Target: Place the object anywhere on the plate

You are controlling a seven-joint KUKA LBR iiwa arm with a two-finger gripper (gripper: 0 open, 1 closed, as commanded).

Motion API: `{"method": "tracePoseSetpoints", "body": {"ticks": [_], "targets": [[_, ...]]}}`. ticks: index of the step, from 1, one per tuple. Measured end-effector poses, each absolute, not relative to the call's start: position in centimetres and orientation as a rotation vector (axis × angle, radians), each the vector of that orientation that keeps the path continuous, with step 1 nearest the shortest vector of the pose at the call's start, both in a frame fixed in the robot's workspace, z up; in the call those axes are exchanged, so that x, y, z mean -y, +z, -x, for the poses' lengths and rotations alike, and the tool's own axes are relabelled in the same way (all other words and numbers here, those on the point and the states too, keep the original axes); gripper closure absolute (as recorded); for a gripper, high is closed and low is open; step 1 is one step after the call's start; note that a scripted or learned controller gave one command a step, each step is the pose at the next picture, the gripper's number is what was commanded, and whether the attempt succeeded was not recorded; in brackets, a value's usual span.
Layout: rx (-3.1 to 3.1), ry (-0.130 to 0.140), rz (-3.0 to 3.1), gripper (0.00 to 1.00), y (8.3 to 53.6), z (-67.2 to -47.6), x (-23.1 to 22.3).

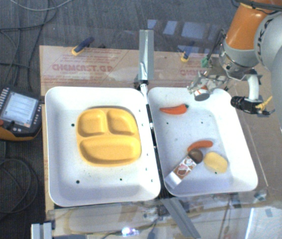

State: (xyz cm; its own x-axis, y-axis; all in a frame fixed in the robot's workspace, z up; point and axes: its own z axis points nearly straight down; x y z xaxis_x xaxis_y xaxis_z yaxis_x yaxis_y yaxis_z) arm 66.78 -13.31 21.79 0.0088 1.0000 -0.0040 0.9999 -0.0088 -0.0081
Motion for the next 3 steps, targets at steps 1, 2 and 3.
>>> {"method": "tracePoseSetpoints", "body": {"ticks": [1,2,3], "targets": [[2.301,0.01,2.128,1.0,18.0,-63.6,7.1],[2.328,0.009,2.1,1.0,18.0,-61.0,-2.4],[2.327,0.01,2.101,0.0,18.0,-61.0,-2.4]]}}
